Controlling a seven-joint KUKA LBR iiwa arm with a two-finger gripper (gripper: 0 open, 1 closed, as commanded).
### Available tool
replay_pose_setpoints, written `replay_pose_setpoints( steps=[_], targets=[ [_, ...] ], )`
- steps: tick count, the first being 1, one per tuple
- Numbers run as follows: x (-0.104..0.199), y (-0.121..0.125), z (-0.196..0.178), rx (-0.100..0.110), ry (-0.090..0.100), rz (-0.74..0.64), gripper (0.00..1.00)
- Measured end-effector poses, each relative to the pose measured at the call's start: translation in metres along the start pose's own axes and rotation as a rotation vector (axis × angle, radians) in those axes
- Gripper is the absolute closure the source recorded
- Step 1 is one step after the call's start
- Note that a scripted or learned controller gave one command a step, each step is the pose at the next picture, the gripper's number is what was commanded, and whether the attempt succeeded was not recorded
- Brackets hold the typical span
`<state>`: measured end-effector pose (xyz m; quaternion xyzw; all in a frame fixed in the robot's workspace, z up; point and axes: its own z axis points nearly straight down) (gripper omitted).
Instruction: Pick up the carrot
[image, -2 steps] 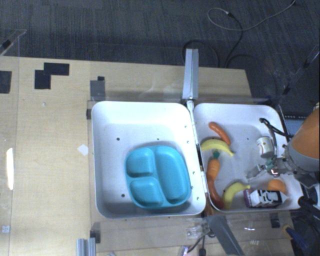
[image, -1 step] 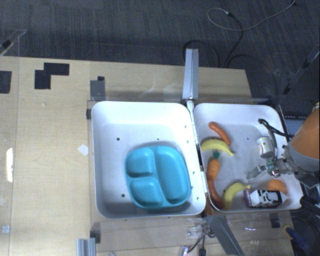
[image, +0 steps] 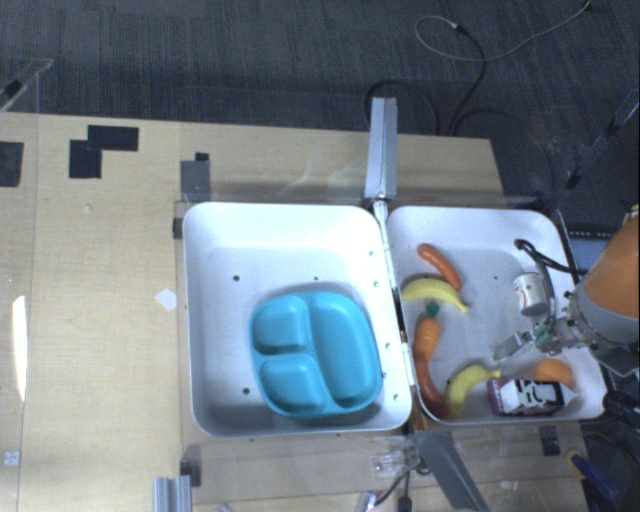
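Orange with a green tuft: is that the carrot (image: 427, 340)?
— Yes. It lies in the right bin (image: 480, 240), hard against the left wall, just below a banana (image: 433, 293) and just above a dark red piece (image: 430, 392).
— And the gripper (image: 528, 342)?
— Low over that bin's right side, well apart from the carrot. Whether it is open or closed I cannot tell.
— What might go wrong?
— A second banana (image: 468, 382), a dark carton (image: 525, 396) and a small orange piece (image: 553, 372) sit near it, so a descent here would likely catch the wrong thing. At the carrot itself, the wall and the crowding neighbours leave little room for a clean grip.
— The surroundings?
— Pale wooden bench (image: 90, 330), a blue divided plate (image: 315, 350) in the left bin (image: 215, 300), and dark carpet (image: 200, 50) with cables (image: 484, 58) beyond.
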<state>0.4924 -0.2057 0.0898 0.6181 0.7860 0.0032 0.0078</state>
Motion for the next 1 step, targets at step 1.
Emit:
replay_pose_setpoints(
  steps=[1],
  targets=[
    [-0.0001, 0.0, -0.0001, 0.0, 0.0, -0.04, 0.0]
  ],
)
